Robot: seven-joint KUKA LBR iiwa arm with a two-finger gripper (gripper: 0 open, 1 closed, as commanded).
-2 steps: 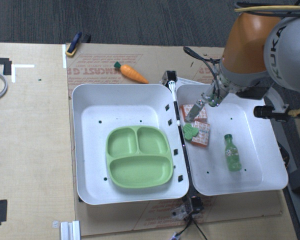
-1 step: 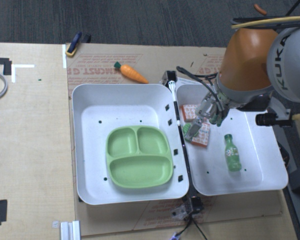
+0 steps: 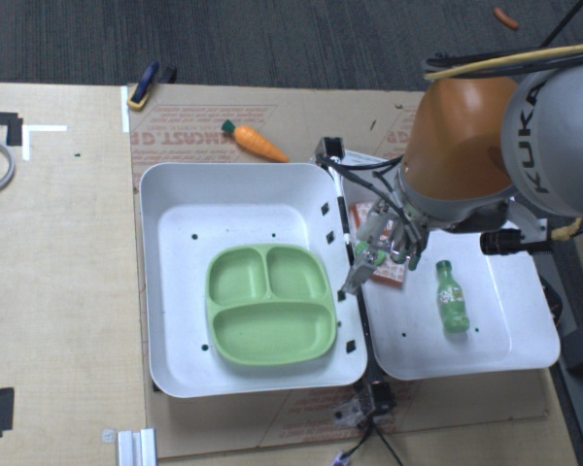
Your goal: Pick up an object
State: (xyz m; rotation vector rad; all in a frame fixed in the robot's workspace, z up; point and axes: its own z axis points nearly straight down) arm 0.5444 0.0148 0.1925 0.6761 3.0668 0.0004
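Observation:
My gripper point(image 3: 381, 250) hangs low over the left side of the right bin point(image 3: 505, 352), close to the wall shared by the two bins. Directly beneath it lies a red and white carton point(image 3: 391, 274), partly hidden by the gripper and wrist. A small green bottle point(image 3: 452, 299) lies on its side in the same bin, a little right of the gripper and apart from it. A green divided plate point(image 3: 270, 304) rests in the left bin point(image 3: 175, 221).
An orange toy carrot point(image 3: 256, 141) lies on the cardboard behind the left bin. A blue-handled tool point(image 3: 144, 83) sits at the cardboard's far left corner. Cables run from the wrist over the bins' shared wall point(image 3: 345, 231). The arm's orange band point(image 3: 462, 144) covers the right bin's back.

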